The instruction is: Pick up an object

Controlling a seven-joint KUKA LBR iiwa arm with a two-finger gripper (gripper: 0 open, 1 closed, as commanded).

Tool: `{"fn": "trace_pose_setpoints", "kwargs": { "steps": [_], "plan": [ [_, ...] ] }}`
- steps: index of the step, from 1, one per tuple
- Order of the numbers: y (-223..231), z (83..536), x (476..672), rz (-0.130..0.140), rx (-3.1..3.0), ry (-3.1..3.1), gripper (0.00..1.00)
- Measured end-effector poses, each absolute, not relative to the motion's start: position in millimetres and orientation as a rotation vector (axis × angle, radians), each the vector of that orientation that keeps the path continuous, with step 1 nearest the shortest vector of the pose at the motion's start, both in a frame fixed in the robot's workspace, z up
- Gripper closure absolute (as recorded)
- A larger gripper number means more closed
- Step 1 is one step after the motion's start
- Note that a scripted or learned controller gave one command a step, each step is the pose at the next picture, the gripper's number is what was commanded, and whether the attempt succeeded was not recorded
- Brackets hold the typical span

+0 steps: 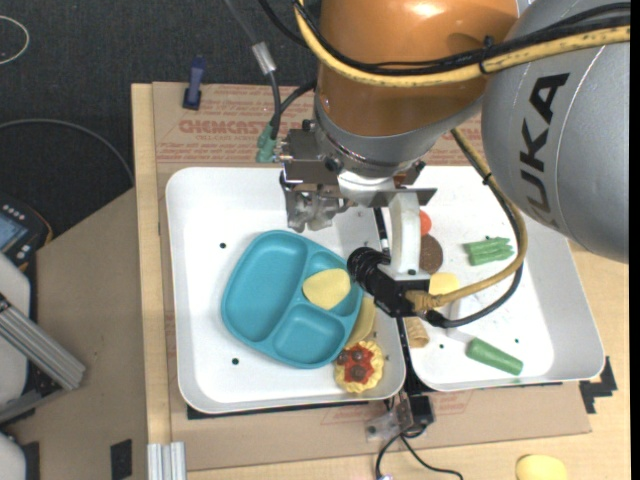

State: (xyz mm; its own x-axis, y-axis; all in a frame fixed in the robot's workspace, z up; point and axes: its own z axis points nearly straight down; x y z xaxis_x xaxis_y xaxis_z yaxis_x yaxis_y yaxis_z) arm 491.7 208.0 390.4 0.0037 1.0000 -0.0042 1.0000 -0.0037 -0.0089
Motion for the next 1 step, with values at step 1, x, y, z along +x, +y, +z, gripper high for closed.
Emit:
{"fn": "trace_pose_setpoints", "kwargs": {
  "steps": [1],
  "plan": [
    [225.4, 534.3, 483.3, -0.029, -2.221, -2.230, 1.00]
  ]
}}
